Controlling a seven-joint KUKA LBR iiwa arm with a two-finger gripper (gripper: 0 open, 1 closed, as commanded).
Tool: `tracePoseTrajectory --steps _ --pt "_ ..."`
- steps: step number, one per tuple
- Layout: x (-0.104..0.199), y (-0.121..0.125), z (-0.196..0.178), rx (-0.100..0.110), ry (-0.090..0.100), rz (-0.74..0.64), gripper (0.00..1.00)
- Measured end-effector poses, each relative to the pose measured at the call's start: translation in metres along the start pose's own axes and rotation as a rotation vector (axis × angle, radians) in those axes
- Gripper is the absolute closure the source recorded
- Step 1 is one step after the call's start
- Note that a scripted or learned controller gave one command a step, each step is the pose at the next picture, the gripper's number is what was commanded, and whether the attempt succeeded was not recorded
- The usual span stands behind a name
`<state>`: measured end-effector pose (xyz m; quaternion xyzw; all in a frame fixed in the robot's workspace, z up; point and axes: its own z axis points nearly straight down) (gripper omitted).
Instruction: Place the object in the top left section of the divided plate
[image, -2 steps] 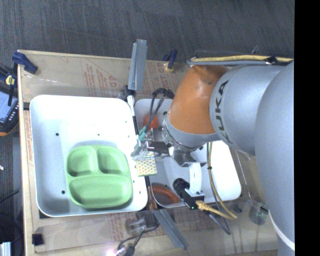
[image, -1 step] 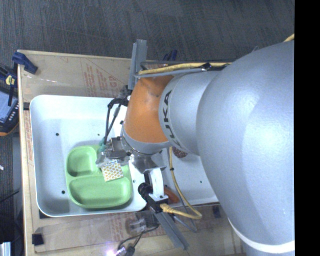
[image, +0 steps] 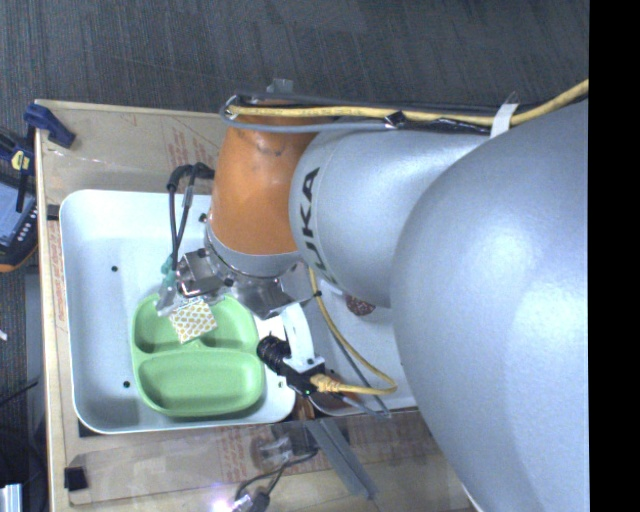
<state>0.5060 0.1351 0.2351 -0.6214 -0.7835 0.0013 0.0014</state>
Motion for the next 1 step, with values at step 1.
tracePoseTrajectory --steps 1 --pt "0.0 0.0 -0.0001 0.0 0.0 0.0 0.0"
